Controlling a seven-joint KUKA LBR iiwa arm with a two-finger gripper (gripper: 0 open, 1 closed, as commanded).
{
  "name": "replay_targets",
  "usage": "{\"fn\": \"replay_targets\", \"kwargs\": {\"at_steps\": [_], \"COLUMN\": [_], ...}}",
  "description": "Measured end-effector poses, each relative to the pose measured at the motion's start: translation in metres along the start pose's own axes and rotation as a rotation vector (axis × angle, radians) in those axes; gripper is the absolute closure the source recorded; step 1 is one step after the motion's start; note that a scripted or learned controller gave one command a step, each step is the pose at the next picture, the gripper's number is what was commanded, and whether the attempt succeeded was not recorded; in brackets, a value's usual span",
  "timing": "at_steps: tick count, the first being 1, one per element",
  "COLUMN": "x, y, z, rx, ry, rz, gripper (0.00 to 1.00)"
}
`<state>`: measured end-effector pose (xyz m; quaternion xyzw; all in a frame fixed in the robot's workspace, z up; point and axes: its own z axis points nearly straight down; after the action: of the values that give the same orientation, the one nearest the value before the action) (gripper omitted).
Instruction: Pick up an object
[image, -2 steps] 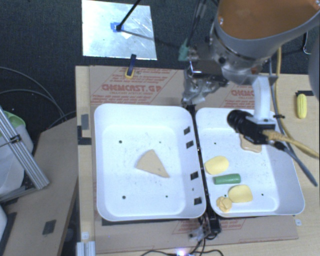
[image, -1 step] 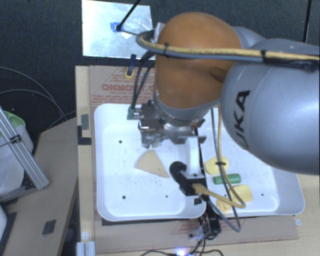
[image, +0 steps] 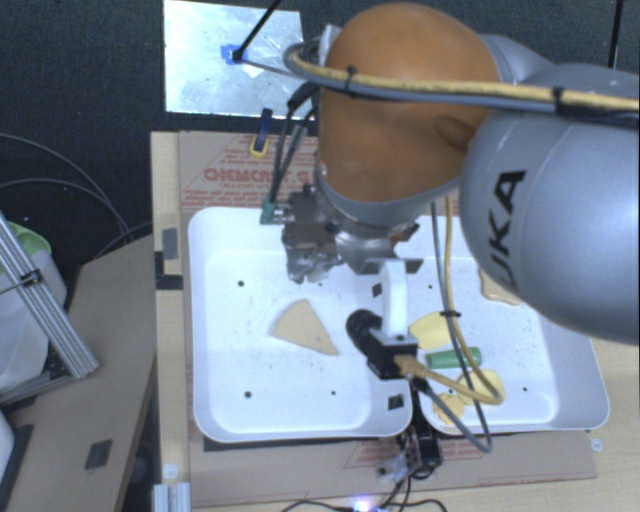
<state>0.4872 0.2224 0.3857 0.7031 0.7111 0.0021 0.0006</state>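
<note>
Picking the tan wedge looks like your most sensible aim. It lies flat on the floor of the left bin, toward the front and near the middle, with bare white around it on every side and nothing touching it. The gripper hangs just beyond the wedge's far point and apart from it. How high it hangs you cannot judge from this slanted view. You also cannot tell whether the gripper is spread or pressed together, because the wrist body hides its tip, so confirm that before you commit.

To do this step well, bring the gripper over the broad middle of the wedge, not its thin point, and line the closing direction across the two long straight edges so both sides bear evenly. The piece looks thin and lies flat, so you will probably need to go down almost to the bin floor. A shallow descent would likely close on air, and an off-centre one could skate the wedge away.

Farther out, the right bin holds a green cylinder and a yellow piece close together near the divider. They are more crowded and partly behind cabling, so they are poorer targets.
</note>
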Motion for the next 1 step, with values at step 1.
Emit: {"fn": "replay_targets", "kwargs": {"at_steps": [1], "x": [0.0004], "y": [0.0006], "z": [-0.0108], "rx": [-0.002], "ry": [0.001], "rz": [-0.006], "gripper": [1.00]}}
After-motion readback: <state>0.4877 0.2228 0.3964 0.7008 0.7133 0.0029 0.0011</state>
